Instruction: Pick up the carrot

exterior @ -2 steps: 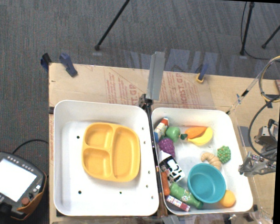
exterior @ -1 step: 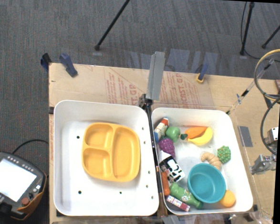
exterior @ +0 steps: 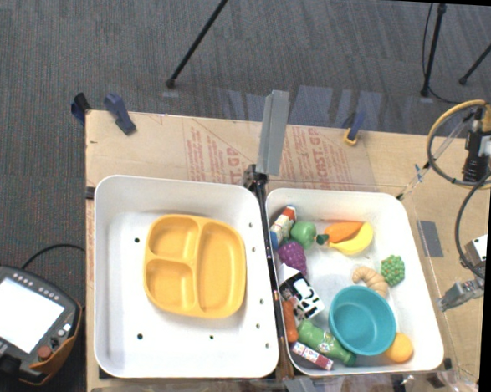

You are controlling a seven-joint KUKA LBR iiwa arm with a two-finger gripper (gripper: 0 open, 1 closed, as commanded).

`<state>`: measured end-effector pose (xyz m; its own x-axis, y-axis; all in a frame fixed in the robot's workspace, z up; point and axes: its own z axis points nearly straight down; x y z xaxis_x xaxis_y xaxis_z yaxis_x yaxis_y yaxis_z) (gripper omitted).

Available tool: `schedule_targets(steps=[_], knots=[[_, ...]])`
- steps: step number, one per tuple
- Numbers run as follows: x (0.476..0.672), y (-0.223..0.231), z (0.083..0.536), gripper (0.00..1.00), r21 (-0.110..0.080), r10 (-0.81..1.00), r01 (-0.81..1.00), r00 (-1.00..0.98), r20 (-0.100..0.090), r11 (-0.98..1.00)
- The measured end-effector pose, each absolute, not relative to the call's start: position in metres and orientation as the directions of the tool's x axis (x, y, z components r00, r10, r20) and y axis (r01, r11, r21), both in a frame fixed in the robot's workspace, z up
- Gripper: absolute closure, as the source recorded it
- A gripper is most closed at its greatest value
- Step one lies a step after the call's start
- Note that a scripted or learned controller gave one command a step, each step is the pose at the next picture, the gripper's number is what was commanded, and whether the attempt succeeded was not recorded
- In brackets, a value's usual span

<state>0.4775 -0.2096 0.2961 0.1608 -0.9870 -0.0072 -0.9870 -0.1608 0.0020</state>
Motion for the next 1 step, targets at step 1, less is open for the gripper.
schedule_targets(steps=[1], knots=[[0.4778, -0.2031, 0.3067, 1.0, -0.002, -0.917, -0.917, 0.398, -0.006, -0.398]])
